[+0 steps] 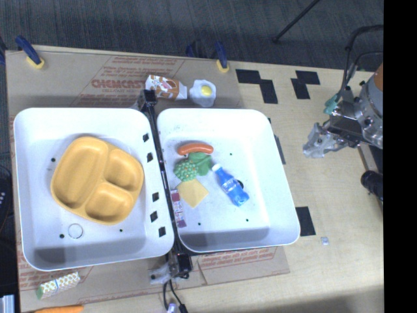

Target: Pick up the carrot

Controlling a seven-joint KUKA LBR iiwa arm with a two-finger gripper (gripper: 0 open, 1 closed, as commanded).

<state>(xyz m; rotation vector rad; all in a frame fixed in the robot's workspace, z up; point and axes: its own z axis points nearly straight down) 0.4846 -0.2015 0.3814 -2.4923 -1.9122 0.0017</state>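
Approach not yet begun, by the look of it: the claw point(317, 142) hangs over the bare tabletop point(326, 194), well right of the right bin point(277, 175), nothing between its fingers; can't tell if they're spread or pressed together, too blurry. Carrot point(195, 149) lies flat near the back of the right bin, long axis left-right, green corn-like toy point(189, 169) just in front of it, cheese wedge point(193, 192) and blue bottle point(230, 186) nearby. Next move likely calls for travelling left over the bin wall, then descending on the carrot, fingers straddling its narrow width, clear of the green toy. Arm enters from the right, wrist low, claw pointing left-down.
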